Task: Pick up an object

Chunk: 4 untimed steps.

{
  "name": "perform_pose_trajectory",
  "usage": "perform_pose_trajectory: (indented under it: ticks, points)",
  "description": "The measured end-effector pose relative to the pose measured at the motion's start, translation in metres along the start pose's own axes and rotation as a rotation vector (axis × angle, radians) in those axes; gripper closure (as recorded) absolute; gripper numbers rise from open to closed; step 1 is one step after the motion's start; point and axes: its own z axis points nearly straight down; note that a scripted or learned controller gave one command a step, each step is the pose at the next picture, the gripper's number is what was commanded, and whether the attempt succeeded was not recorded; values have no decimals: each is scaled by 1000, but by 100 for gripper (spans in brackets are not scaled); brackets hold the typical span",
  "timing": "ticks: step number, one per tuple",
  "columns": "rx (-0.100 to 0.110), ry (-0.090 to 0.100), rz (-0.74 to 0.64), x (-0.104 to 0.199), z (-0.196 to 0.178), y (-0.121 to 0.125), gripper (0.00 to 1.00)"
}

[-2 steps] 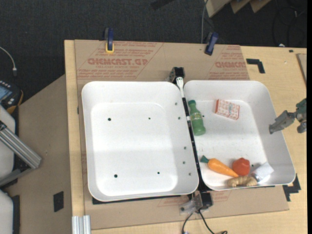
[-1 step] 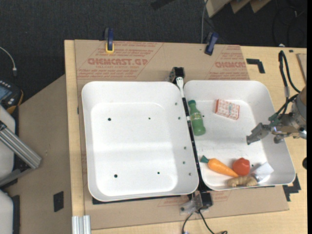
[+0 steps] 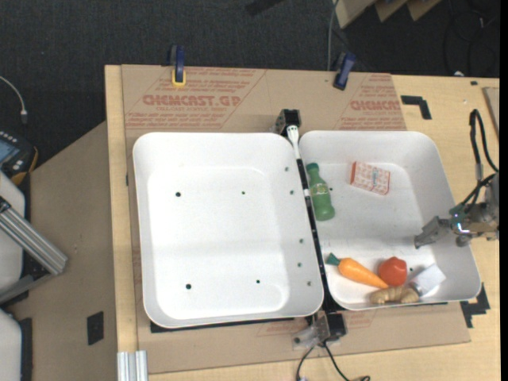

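You have two shallow white bins side by side on a cardboard-covered bench [image 3: 238, 94]. The left bin [image 3: 159, 213] fills the middle of the frame, its smooth glossy floor bare apart from four small dark dots. Its rounded rim meets that of the right bin [image 3: 413, 157] along a dark seam running down the centre.

All the objects sit in the right bin. A green bottle [image 3: 320, 190] lies lengthwise close against the seam, in the bin's upper left. Well apart from it, towards the upper middle, a small flat white packet with red print [image 3: 371, 178] lies on the floor. Along the lower edge you see a cluster: an orange carrot with a green tip [image 3: 357, 271], tapered and smooth; just to its right a round red tomato-like object [image 3: 393, 271]; below them a knobbly tan ginger-like root [image 3: 394, 295]; and a small white block [image 3: 429, 279] to the right.

The gripper [image 3: 432, 232] comes in from the right edge of the frame, low over the right side of this bin, above the cluster. You cannot tell from this view whether it is spread or closed. The bin's centre is open floor between gripper and bottle.
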Motion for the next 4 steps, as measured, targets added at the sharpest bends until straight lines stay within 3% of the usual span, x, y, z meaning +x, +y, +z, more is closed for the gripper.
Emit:
perform_pose_trajectory:
  ticks: [1, 2, 3, 4]
  points:
    - [-6, 3, -11, 47, 46, 48, 0]
    - [-5, -2, 1, -1, 14, 0, 0]
    - [-6, 1, -4, 3, 16, 2, 0]
    - [-5, 1, -5, 16, 74, 14, 0]
